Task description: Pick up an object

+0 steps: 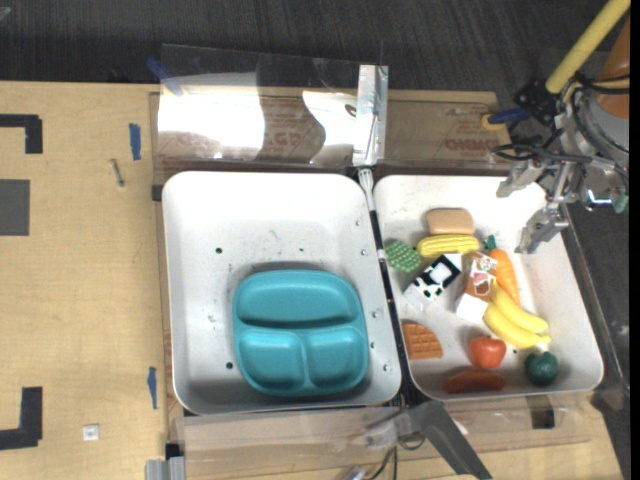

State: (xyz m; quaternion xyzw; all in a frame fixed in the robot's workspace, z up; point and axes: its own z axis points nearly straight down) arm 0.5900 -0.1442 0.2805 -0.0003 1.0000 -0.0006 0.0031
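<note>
Sausage (474, 380), tomato (488, 351), dark green ball (542, 367) and waffle (422, 341) along near edge of right bin (585, 298); bananas (513, 320), carrot (506, 273), corn cob (448, 245), bread roll (449, 220), black-and-white block (436, 276) and green knobbly piece (403, 257) heaped behind, loose for picking. Teal divided tray (299, 331) alone in left bin (190, 218), likely as drop place. Gripper (545, 218) raised over right bin's far right rim, fingers apart, nothing between them; apparently poised to descend

Bright overhead light, even exposure. Strong glare on clear plastic sheet (240, 118) at 12 o'clock. Soft shadow inside left bin (200, 208) near teal tray (298, 330). Slight overall softness, mild grain.
</note>
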